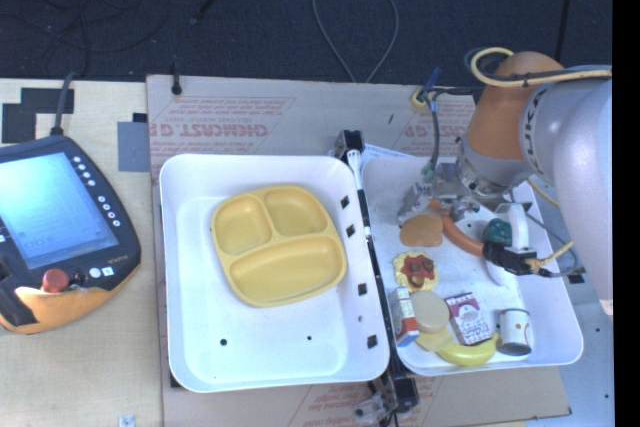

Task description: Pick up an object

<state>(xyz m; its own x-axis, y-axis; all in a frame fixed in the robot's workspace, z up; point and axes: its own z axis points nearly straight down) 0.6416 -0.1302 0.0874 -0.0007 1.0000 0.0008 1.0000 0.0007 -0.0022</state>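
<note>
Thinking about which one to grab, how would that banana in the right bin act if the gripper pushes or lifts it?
The banana is curved and smooth, so it would probably pivot or slide when pushed. Crowded against the round disc and small carton, it would likely nudge them. It looks like light toy food.

Two bins (190,215), one yellow plate (280,243)

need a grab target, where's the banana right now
The banana lies in the right bin, along its near edge, just below the red carton and left of the small can.
</note>
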